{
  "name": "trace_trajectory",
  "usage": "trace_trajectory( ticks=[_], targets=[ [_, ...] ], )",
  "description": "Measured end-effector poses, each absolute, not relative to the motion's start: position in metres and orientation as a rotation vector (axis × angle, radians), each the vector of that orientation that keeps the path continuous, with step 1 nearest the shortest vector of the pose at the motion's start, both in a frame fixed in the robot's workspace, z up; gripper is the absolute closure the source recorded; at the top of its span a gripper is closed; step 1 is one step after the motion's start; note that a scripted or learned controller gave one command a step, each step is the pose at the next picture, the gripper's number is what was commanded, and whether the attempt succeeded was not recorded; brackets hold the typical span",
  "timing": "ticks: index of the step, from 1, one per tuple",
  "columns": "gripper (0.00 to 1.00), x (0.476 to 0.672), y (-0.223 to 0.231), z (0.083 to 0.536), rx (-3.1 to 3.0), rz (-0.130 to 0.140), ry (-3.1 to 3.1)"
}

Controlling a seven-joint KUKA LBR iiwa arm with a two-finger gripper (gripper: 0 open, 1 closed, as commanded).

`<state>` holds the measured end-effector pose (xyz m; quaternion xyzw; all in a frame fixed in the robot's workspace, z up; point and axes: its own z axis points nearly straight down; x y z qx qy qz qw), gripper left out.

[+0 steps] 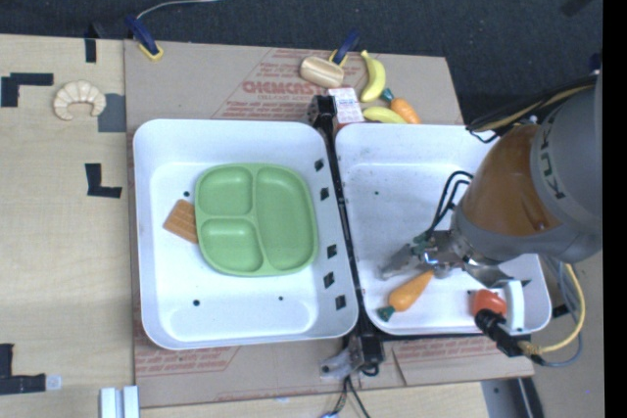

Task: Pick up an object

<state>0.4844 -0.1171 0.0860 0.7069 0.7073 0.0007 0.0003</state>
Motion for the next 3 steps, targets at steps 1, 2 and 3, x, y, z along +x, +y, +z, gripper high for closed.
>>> trace_trajectory(
  ticks=[1, 2, 3],
  targets=[
    [1.00, 0.485, -0.118, 0.096, 2.219, 0.002, 2.217],
    [1.00, 0.513, -0.052, 0.184, 2.220, 0.001, 2.224],
    [0.00, 0.512, -0.052, 0.184, 2.221, -0.001, 2.224]
  ],
)
